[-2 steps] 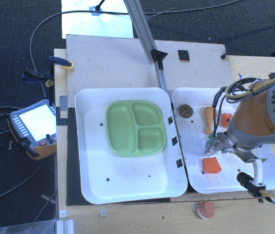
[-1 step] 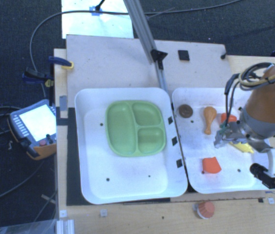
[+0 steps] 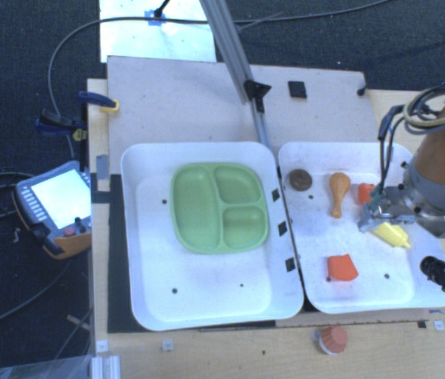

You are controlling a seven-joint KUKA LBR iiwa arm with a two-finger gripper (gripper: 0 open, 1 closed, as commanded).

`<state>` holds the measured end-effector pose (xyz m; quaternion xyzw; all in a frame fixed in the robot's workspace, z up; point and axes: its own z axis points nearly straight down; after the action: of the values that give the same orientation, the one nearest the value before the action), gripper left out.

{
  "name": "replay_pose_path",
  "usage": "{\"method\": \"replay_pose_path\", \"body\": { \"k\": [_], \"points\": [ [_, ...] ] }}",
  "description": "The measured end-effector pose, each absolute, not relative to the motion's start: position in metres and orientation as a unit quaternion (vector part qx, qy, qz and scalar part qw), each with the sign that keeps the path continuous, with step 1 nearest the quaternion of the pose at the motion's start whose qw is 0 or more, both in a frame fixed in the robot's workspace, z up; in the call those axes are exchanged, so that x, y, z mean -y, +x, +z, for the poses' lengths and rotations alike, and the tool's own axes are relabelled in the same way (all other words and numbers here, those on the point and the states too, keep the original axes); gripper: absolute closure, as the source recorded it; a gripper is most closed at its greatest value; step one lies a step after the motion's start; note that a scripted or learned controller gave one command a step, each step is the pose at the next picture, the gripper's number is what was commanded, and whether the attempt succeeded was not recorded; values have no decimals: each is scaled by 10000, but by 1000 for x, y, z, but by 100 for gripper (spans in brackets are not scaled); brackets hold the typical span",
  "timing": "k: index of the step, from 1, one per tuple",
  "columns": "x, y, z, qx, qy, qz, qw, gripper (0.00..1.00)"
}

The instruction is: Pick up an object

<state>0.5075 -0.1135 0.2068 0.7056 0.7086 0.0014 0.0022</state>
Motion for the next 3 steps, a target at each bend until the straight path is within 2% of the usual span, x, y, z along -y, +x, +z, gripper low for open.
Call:
{"method": "replay_pose_path", "body": {
  "k": [1, 2, 3],
  "points": [
    [114, 509, 251, -7089, 7053, 19, 28, 100],
    [64, 544, 254, -7109, 7032, 21, 12, 100],
    [7, 566, 243, -7110, 7032, 17, 9, 100]
  ]
}}
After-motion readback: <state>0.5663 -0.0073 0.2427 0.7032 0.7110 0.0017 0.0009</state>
